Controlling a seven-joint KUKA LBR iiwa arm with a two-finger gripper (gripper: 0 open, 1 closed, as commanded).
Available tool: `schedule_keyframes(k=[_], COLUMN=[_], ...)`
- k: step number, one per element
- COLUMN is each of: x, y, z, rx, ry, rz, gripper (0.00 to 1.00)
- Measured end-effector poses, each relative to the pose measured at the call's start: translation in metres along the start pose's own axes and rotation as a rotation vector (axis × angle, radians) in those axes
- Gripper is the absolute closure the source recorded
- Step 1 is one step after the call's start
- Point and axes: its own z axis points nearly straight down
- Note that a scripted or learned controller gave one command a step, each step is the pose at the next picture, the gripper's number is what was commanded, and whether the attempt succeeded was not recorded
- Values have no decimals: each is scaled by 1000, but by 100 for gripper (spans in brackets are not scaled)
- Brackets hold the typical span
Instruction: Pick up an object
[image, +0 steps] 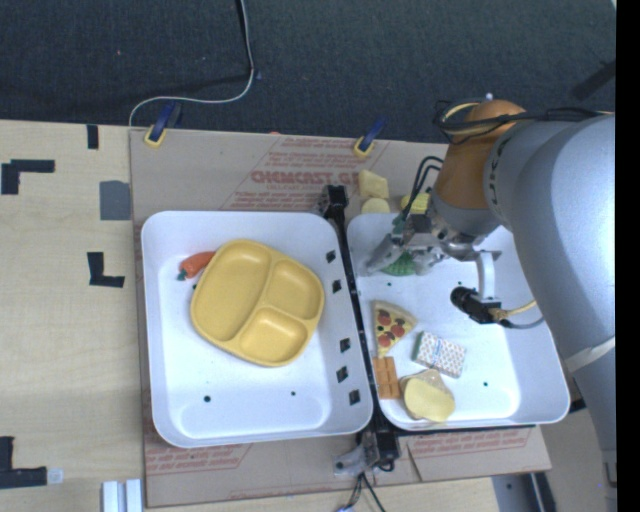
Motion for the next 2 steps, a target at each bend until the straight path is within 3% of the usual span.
schedule_keyframes(k=[1,2], x=[-24,-23], y=[20,20], z=[0,-10], rx=[-3,-2], ry=[2,-1], rz=[-1,-2], gripper=[0,100])
